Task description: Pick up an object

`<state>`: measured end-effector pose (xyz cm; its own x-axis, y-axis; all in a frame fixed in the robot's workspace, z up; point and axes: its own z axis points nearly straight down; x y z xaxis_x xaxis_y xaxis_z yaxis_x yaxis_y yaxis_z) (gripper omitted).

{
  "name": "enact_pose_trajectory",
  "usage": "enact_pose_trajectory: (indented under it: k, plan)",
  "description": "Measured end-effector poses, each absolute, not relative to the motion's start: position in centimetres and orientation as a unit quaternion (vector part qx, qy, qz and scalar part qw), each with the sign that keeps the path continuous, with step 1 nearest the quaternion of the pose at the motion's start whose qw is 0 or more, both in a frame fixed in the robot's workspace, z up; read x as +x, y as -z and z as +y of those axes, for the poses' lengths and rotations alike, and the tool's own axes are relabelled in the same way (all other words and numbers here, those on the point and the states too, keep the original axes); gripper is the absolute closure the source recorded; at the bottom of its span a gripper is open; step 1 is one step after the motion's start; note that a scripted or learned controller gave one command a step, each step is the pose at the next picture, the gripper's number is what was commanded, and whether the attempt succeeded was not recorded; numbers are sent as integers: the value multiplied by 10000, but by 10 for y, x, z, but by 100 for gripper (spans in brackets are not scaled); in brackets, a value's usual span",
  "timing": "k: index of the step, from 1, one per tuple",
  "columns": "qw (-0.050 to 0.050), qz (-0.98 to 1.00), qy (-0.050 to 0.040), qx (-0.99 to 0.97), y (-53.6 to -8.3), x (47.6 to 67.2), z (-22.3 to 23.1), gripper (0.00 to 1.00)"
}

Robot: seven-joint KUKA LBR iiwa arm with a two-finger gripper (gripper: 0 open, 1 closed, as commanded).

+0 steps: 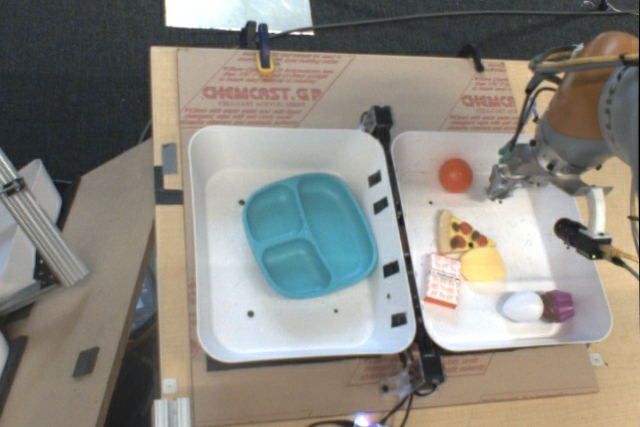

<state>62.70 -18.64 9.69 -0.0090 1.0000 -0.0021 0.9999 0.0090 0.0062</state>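
Bins sit side by side on the bench, the left bin (215, 245) holding a teal divided plate (308, 233) near its middle. The right bin (590, 315) holds the loose items. An orange ball (455, 175) lies toward its far left part. Nearer, a pizza slice toy (459, 233) lies just beside a yellow piece (484, 265), and a small red-and-white carton (443, 280) lies to the near left of them, by the divider. A white egg-shaped thing (521, 306) with a purple piece (558, 305) at its right end rests at the near edge.

The grey arm comes in from the right, and its gripper (503, 183) hangs low over the far part of the right bin, just right of the orange ball and apart from it. Whether its fingers stand open or closed cannot be told at this angle; nothing shows between them.
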Motion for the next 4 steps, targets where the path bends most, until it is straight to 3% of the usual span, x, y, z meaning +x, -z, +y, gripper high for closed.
enact_pose_trajectory:
  k: [2, 3, 4]
  plan:
    - [37, 7094, -21, 7048, -217, 636, -184, 100]
    - [7, 7103, -16, 7039, -209, 645, -131, 100]
    - [0, 7104, -13, 7038, -208, 641, -80, 100]
